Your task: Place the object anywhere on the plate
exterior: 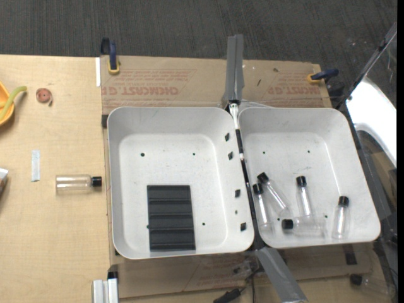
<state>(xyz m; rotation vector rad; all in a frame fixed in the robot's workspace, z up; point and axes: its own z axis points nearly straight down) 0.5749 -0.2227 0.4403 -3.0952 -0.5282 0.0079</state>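
Currently | several clear black-capped plastic vials (pixel 303 198) are lying loose in the right shallow white bin (pixel 297 134) | flat black ribbed rectangular plate (pixel 170 218) is sitting in the left white bin (pixel 165 134)

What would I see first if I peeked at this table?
Probably the two white bins, side by side. The left bin holds a dark ribbed plate near its front. In the right bin, a handful of clear vials with black caps lie scattered along the front, and another vial lies on the bench.
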